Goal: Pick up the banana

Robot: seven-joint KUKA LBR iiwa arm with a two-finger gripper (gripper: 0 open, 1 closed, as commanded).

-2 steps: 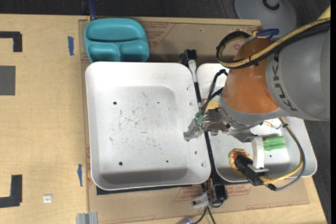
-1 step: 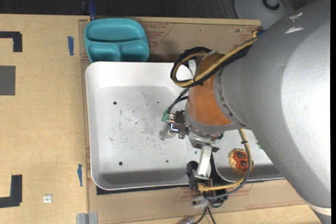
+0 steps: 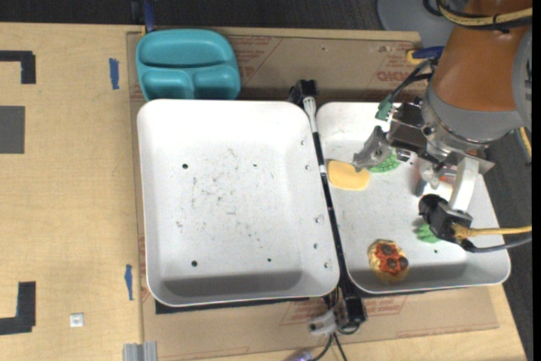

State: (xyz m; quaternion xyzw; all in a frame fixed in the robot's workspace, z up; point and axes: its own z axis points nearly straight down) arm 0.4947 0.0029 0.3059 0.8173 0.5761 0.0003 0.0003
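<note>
The banana (image 3: 348, 175) is a short pale yellow piece lying in the right bin (image 3: 482, 266), close to that bin's left wall. My gripper (image 3: 372, 155) hangs just above and to the right of the banana's right end, low over the bin floor. Whether it touches the banana cannot be seen. The arm's orange band (image 3: 482, 46) and grey wrist cover the bin's upper right part.
A green item (image 3: 386, 166) lies under the gripper. A red and yellow object (image 3: 388, 259) sits near the right bin's front, and a second green piece (image 3: 427, 234) lies by a black cable fitting (image 3: 435, 214). A teal tray (image 3: 188, 63) stands behind the left bin (image 3: 161, 182).
</note>
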